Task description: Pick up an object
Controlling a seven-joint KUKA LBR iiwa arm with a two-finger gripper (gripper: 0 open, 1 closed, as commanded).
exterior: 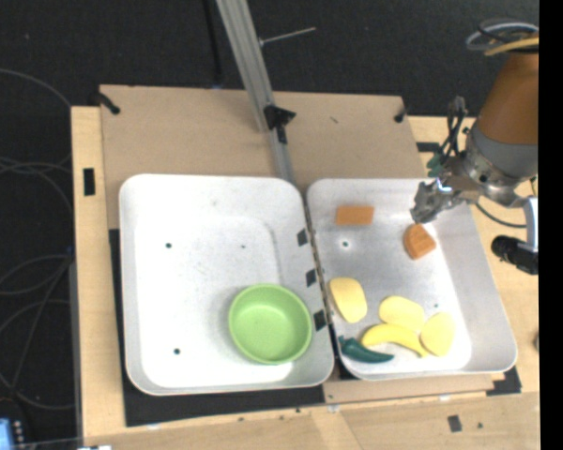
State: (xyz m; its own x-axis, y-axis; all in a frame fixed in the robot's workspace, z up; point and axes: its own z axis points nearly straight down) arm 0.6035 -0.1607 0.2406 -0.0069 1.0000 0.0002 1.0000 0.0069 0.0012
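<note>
Gripper is seen over the upper right of the right bin, arm entering from the right. How far the gripper is open cannot be told at this size; nothing is seen held in it.

An orange piece lies just below and near the gripper, apart from it, resting on the bin floor. It is judged the likeliest pick target. An orange block sits toward the bin's upper left, well apart from the gripper. Yellow pieces are clustered in the lower half: one oval near the dividing edge, a banana-like piece, two more beside it. A dark green item is touching the banana-like piece. A green bowl sits in the left bin.

Step in hand is judged to be approach, no grasp made yet. For a clean pick, the gripper should be centred over the orange piece, lowered straight, and closed across its narrow side. The isolated piece is preferred; the crowded yellow cluster risks nudging neighbours. The nearby bin wall should be kept clear of.
</note>
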